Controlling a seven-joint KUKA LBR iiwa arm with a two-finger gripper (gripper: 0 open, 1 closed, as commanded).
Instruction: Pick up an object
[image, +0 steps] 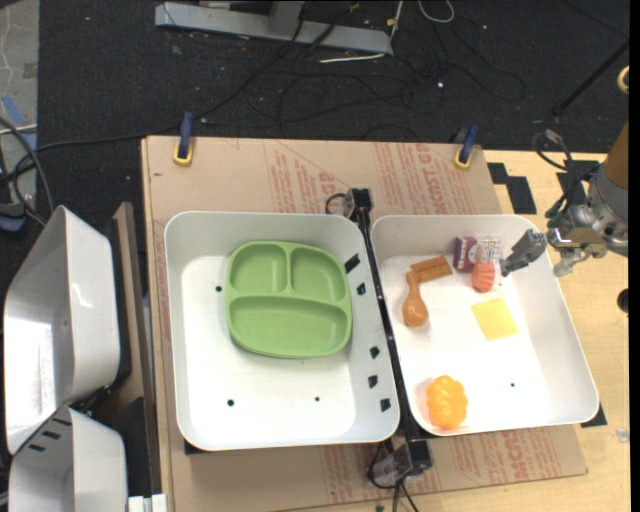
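Objects for picking lie in the right bin (560, 330): a small pink piece (484, 277) near the far side, touching a purple-and-white packet (474, 250) just behind it. Left of these lie a brown block (431, 268) and a brown wooden spoon-like piece (414, 303), close together. A flat yellow square (494, 319) lies near the bin's middle, and an orange lumpy toy (447, 400) sits at the near side, well apart from the others.

Above the bin's far right edge hangs the tool (548, 252), its two fingers spread apart with nothing between them; the left finger (523, 251) points down toward the pink piece without touching it. The grey arm (612, 200) comes in from the right.

The left bin (200, 400) holds a green divided plate (289, 299), lying flat toward its far side. Both bins rest on a cardboard sheet (260, 165) covering the table, with yellow clamps (183, 148) at its far edge.
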